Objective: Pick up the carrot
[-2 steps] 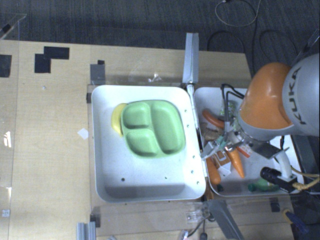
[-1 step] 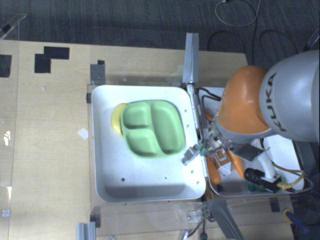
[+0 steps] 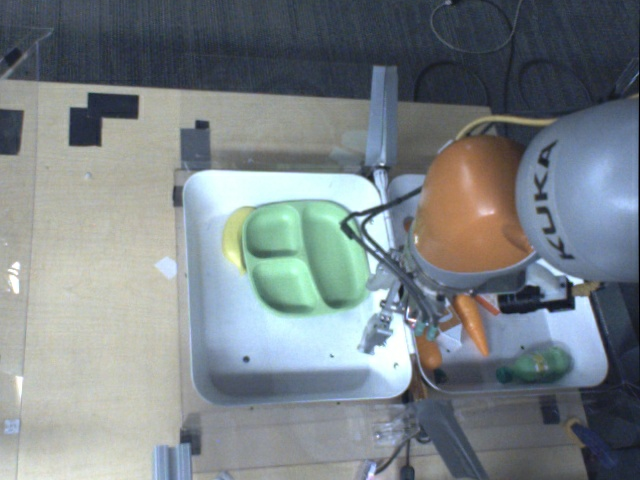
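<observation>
My gripper (image 3: 378, 333) hangs over the left bin's (image 3: 205, 298) right edge; I cannot tell its state (too small, blurred). Carrot (image 3: 472, 326) lies in the right bin (image 3: 590, 363), partly under my wrist, near a green bottle (image 3: 535, 365). Green divided tray (image 3: 300, 256) sits in the left bin.

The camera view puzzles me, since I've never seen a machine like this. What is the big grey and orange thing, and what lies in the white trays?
You are looking down at a slant on a bench. The grey and orange thing is a robot arm reaching in from the right. The left bin holds a green divided plate with something yellow beside it. The right bin holds a carrot and a green bottle-like item. Its gripper hangs near the bins' shared edge; whether it holds anything is unclear.
</observation>
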